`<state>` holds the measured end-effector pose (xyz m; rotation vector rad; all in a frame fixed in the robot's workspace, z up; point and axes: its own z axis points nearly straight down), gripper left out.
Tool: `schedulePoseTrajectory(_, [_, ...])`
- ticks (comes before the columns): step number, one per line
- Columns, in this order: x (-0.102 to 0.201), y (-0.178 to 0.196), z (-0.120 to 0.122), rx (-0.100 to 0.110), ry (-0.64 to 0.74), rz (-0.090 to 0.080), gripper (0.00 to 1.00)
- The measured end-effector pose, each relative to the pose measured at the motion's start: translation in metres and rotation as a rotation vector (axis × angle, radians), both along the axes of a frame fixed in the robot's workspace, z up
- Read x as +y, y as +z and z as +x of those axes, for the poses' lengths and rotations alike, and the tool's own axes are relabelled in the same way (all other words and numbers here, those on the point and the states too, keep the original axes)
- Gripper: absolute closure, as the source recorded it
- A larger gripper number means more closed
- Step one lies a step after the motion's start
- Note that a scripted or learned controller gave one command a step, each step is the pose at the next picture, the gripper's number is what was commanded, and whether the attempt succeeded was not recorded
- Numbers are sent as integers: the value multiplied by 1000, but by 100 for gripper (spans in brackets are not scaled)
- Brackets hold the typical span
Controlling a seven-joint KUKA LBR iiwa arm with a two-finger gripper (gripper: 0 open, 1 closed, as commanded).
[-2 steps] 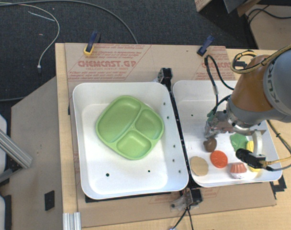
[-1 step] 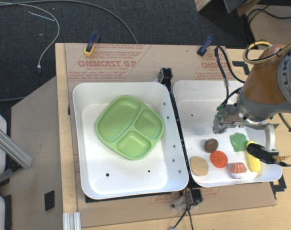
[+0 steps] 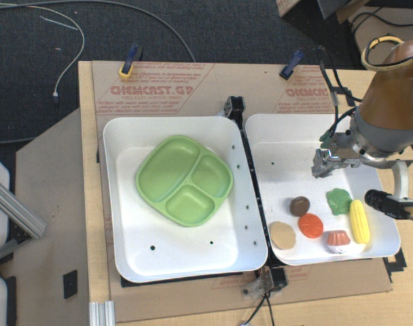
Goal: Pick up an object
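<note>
In the right bin point(image 3: 281, 138) several toy foods lie near the front. A brown ball point(image 3: 300, 205) sits beside an orange-red tomato point(image 3: 311, 225). A tan round cookie point(image 3: 282, 235) lies at the front left of the group. To the right are a green leafy piece point(image 3: 339, 201), a yellow corn cob point(image 3: 359, 221) and a pink-red cupcake point(image 3: 337, 240). My gripper point(image 3: 320, 164) hangs over the bin's middle, behind and above the brown ball and apart from every toy. I see nothing held in it.
The left bin point(image 3: 118, 182) holds a green divided plate point(image 3: 184, 180). A black divider point(image 3: 249, 175) runs between the bins. Blue clamps point(image 3: 130, 60) point(image 3: 291, 64) pin the cardboard at the back. The grey and orange arm point(image 3: 390, 107) covers the right bin's far right.
</note>
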<state>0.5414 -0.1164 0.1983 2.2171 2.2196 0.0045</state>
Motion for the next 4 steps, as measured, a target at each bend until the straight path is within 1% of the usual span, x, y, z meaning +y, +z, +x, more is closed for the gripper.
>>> schedulePoseTrajectory(1, [50, 7, -2, 5, 4, 3, 100])
schedulePoseTrajectory(2, [100, 2, 6, 5, 5, 3, 100])
schedulePoseTrajectory(3, [157, 21, 17, 3, 5, 3, 100])
schedulePoseTrajectory(4, [209, 32, 20, 4, 2, 2, 100])
